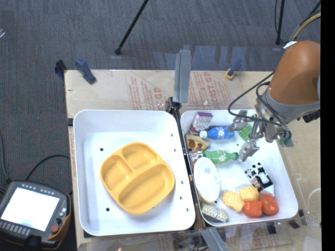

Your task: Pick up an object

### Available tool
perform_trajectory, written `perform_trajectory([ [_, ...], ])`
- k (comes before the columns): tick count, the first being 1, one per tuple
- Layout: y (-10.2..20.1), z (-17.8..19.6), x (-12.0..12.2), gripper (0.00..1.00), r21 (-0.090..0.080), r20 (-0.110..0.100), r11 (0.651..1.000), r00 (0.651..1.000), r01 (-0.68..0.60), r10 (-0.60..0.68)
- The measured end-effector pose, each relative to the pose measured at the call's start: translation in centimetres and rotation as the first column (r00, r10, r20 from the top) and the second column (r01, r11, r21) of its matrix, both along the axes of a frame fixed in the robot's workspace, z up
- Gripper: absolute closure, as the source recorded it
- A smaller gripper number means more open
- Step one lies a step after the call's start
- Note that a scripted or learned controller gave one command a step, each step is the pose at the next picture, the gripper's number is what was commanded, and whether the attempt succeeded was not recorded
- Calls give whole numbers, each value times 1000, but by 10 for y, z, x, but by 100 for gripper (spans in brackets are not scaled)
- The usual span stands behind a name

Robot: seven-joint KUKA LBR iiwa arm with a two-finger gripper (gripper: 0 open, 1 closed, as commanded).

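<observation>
Camera view, arm: the grey arm with its orange band reaches in from the right, over the right-hand bin point(291, 192).
Camera view, gripper: the gripper point(245, 137) hangs above the upper middle of that bin, its two fingers spread apart with nothing between them; one fingertip sits near the blue bottle, the other just beside the green bottle's cap end.
Camera view, likely target: the green bottle point(221, 156) lies on its side mid-bin, between the blue bottle point(219, 134) above and the white lid-like disc point(207, 179) below (my judgement, since it lies closest to the lower finger).
Handling: it looks like a small, light, hard plastic toy; smooth and round, so it may roll or squirt out of a loose pinch.
Where to hold: across the body's middle, fingers square to its long axis, not on the narrow neck.
Crowding: the purple packet point(201, 122) and the pizza-slice toy point(196, 143) lie near its left end; the black-and-white toy point(259, 174) is farther off, to its right.
Other bin: the left bin point(84, 140) holds a yellow divided plate point(137, 177), well apart from the gripper.
</observation>
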State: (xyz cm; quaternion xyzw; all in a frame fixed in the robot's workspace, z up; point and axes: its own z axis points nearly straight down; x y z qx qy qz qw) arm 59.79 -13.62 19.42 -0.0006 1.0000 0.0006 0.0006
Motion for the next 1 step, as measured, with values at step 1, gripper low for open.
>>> perform_trajectory([
  [1,-42,-109,-2,0,2,-3,997,997,-75,75],
])
